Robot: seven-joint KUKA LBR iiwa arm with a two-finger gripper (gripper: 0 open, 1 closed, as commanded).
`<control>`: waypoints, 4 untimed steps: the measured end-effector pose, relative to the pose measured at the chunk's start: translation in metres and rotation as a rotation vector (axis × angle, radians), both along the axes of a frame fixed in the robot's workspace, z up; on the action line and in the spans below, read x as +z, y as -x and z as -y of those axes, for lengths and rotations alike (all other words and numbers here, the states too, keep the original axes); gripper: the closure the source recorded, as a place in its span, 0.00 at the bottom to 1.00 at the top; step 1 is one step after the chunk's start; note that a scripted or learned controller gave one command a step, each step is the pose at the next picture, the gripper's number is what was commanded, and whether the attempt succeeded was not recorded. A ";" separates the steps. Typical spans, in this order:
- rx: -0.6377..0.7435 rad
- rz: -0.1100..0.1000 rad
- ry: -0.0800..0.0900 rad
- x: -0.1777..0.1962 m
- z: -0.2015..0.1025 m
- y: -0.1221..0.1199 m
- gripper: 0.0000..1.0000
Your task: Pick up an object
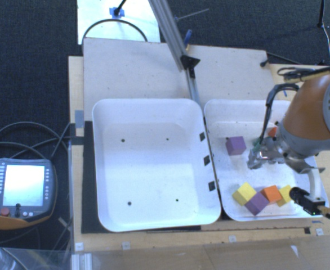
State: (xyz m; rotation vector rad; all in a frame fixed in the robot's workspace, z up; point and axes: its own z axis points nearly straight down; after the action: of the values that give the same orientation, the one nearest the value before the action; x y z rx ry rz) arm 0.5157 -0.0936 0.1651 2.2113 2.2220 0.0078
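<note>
I see the gripper (257, 159) low inside the right bin (218, 114), near its middle; I cannot tell how it is set or whether it has hold of anything. A purple block (236, 145) lies just beside it toward the left bin (148, 108). Along the right bin's near edge sit a yellow block (245, 194), another purple block (257, 203) and an orange block (272, 194), touching.

Dark carpeted floor (30, 49) is seen around a pale wooden bench (154, 246), on which a white board (137, 72) is laid. A handheld control pendant (19, 193) with a lit screen is placed at left, ringed by black cables (18, 131). A slanted metal pole (168, 24) is mounted above.
</note>
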 end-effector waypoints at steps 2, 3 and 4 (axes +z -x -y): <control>0.000 0.002 0.001 0.115 0.012 -0.002 1.00; 0.004 -0.005 -0.001 0.098 -0.031 -0.024 1.00; 0.005 -0.005 -0.003 0.102 -0.081 -0.040 1.00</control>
State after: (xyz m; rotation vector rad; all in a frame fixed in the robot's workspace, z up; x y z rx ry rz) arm 0.5559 -0.0127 0.2668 2.2092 2.2318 0.0060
